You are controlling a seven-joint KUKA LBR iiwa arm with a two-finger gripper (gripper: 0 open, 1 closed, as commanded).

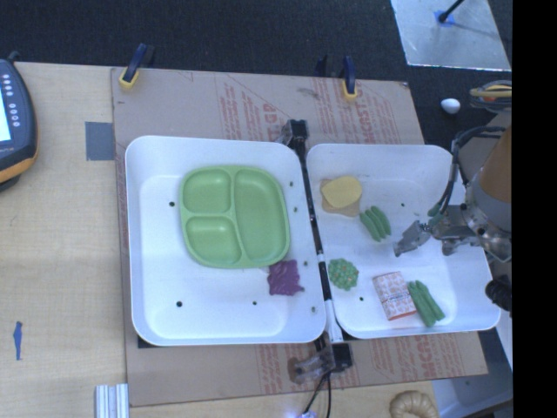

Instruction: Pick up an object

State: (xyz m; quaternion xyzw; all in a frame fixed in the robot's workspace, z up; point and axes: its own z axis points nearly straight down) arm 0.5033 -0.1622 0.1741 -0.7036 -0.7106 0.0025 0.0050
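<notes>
Tan ring [412, 404] cut off at bottom edge; tool [416, 238] spread apart, clasping nothing.

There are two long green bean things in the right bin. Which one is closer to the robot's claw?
The upper green bean pod, next to the yellow piece. It lies just left of the gripper. The other pod sits lower down, beside the red-and-white packet.

arm [492, 181] cut off at the right edge, handheld controller [13, 120] cropped at left, end effector [416, 238] blurred
</notes>
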